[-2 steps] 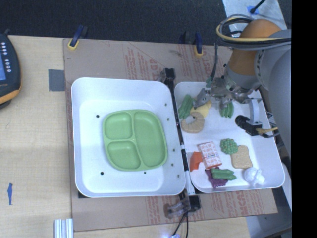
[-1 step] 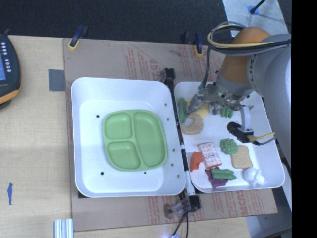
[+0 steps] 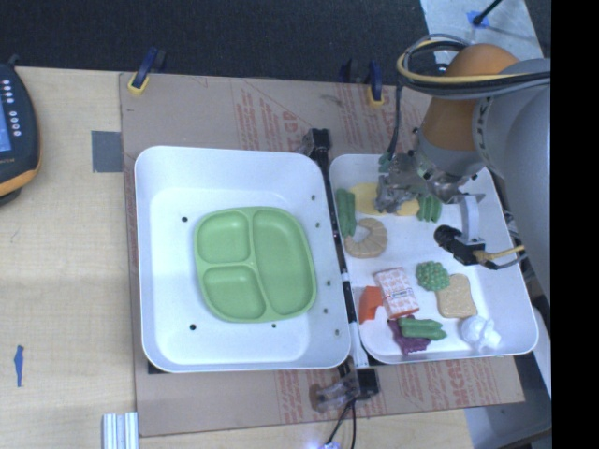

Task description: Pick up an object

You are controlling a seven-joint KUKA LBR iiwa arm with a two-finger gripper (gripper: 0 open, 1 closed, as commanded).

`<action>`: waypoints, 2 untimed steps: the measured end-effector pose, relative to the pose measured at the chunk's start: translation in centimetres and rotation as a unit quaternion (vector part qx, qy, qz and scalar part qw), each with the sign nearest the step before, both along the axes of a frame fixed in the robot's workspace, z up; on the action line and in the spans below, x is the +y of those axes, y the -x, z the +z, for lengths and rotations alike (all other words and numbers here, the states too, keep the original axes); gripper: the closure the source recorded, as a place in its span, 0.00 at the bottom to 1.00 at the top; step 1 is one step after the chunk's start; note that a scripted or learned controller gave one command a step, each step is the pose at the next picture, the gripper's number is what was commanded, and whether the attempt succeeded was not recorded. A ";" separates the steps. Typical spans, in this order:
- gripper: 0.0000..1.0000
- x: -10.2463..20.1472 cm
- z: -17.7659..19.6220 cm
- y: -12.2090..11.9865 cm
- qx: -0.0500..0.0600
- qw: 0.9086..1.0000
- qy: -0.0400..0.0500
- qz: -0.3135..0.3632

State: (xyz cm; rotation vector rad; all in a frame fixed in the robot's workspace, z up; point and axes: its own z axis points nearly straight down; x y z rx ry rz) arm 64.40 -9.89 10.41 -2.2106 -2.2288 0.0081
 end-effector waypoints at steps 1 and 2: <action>1.00 -4.7 -1.4 8.4 0.003 1.000 -0.001 -0.005; 0.00 -4.3 -1.2 7.9 -0.001 1.000 -0.001 -0.003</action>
